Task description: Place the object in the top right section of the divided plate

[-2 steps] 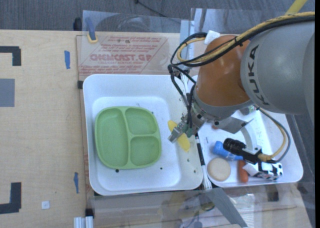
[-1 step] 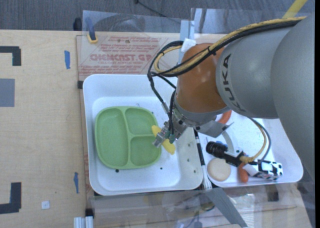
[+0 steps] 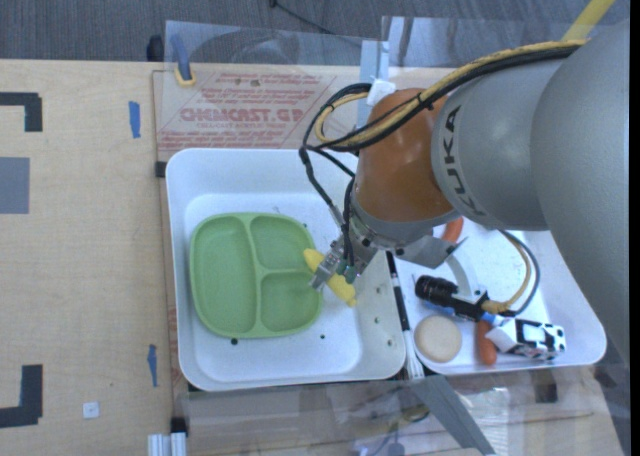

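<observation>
While the grey arm (image 3: 520, 134) leans in from the right across both bins, its gripper (image 3: 335, 270) hangs low over the left bin (image 3: 285, 356), right at the near edge of the green divided plate (image 3: 250, 279). From where I stand, the claw looks clamped on a yellow object (image 3: 314, 261). One yellow end pokes out towards the plate and the other sticks out the opposite side, down towards the bin floor, with the fingers pinched across the middle. I can't say whether the object is touching the plate rim or hovering just above it.

The plate lies flat in the left bin, filling most of its left and middle. It has one long section down its left side and two smaller ones on the right. The yellow object sits at the plate's right rim, about level with the ridge between those two smaller sections and not inside either one.

The right bin (image 3: 570, 314) holds the loose bits. A round cream disc (image 3: 438, 340) lies near the front, an orange piece (image 3: 487, 349) is just beside it, and a black-and-white toy (image 3: 537, 338) sits next to that. Another orange piece (image 3: 455, 229) peeks out from under the arm further back.
</observation>
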`<state>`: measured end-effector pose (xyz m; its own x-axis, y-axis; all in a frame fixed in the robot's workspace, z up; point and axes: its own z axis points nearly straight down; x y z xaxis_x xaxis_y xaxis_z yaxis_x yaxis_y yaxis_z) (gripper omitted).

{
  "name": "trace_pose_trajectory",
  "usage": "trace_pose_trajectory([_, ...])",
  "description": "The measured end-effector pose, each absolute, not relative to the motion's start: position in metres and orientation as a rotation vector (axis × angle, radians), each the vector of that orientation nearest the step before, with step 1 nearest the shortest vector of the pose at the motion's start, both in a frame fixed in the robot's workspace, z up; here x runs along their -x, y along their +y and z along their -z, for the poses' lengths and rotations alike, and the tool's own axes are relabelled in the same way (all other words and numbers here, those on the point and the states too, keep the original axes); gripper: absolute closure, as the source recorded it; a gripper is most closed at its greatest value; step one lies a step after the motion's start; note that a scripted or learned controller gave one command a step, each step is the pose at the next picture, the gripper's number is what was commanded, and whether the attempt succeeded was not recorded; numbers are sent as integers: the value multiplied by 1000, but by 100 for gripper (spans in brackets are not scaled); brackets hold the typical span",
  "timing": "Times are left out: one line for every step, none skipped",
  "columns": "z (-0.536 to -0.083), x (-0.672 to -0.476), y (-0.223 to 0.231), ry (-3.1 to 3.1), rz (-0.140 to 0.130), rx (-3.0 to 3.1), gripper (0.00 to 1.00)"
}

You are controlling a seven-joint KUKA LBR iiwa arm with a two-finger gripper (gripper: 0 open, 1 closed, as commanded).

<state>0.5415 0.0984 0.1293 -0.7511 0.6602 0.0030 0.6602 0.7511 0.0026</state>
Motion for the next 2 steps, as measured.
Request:
trace_pose_trajectory([-164, -502, 126, -3028, -1, 826, 100])
trace_pose_trajectory([-164, -502, 126, -3028, -1, 827, 0])
